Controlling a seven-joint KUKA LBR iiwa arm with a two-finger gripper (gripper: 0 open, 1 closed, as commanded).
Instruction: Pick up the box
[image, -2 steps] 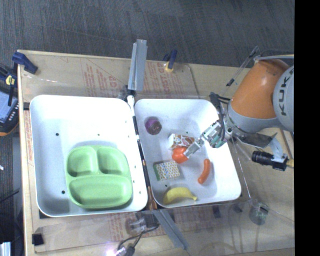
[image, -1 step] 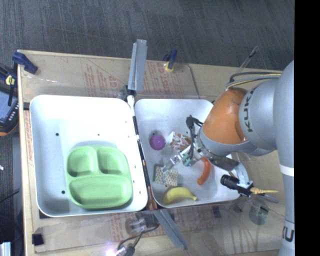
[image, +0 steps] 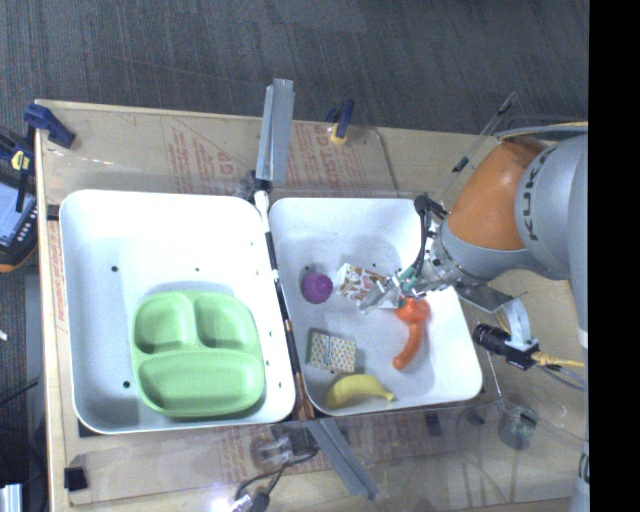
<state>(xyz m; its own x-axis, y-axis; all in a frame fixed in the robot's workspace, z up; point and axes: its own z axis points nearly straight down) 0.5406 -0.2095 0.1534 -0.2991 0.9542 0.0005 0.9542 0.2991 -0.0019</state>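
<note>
Now, gripper (image: 385, 292): low in the right bin (image: 300, 222), grip state impossible to tell.
Box (image: 331, 351): flat, near side, between purple ball (image: 317, 286) and banana (image: 358, 390).

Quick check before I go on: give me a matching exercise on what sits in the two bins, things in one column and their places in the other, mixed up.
Things:
1. green tray
2. banana
3. purple ball
4. box

Places:
A. right bin, left part, level with the gripper
B. left bin, near half
C. right bin, along the near wall
D. right bin, just behind the banana

Pairs: 1-B, 2-C, 3-A, 4-D
</note>
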